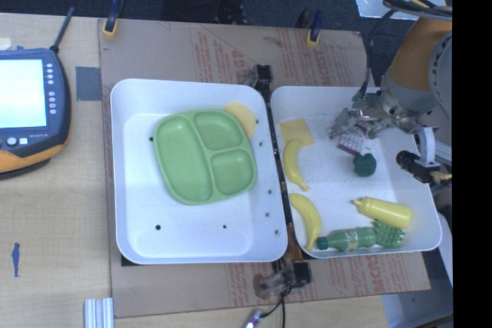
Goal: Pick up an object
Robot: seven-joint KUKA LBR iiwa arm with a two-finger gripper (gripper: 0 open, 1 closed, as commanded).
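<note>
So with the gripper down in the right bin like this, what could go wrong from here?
The gripper hangs just above the small dark green object, a low, rounded shape that could roll or slip away as the gripper closes. It also sits close to the right bin at its far wall, so a slightly off descent might strike the rim. The yellow bottle and green bottle lie touching, making either awkward to pick alone.

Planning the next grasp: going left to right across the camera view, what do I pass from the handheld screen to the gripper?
Handheld screen → green divided plate in the left bin → upper banana → small dark green object → yellow bottle, with the gripper above the small dark green object.
</note>
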